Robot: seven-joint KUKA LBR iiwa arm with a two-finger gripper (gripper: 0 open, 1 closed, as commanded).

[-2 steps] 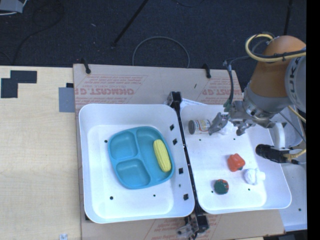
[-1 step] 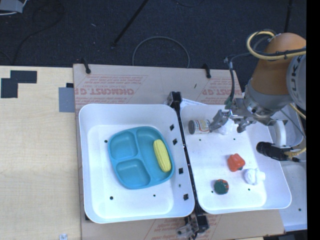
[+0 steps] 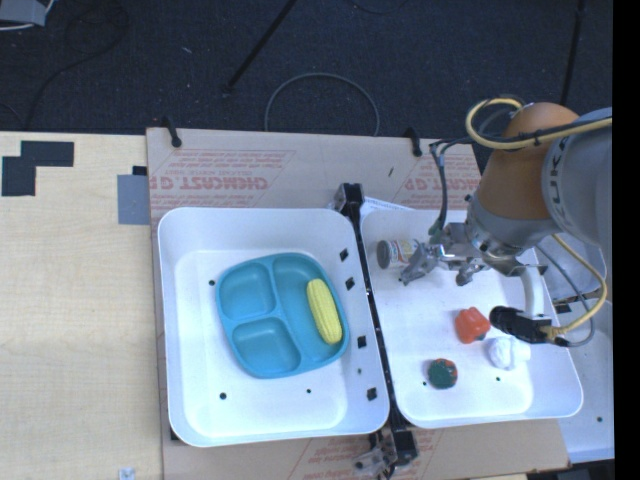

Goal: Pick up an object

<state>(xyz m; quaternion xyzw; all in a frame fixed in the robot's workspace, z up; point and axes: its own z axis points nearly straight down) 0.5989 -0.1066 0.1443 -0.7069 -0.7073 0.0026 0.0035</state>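
My gripper (image 3: 440,271) hangs over the back of the right bin (image 3: 560,398), open, with nothing between its spread fingers. Just left of it, by the bin's back left corner, lies a small grey can (image 3: 389,254) on its side. An orange-red object (image 3: 472,325) rests in front of the gripper, and a white crumpled object (image 3: 503,352) sits beside it to the right. Toward the bin's front lies a small green and red ball (image 3: 442,372).
The left bin (image 3: 190,388) holds a blue divided tray (image 3: 262,323) with a yellow corn cob (image 3: 323,309) in its right compartment. A black divider (image 3: 366,308) runs between the two bins. The grey arm (image 3: 545,183) comes in from the right.
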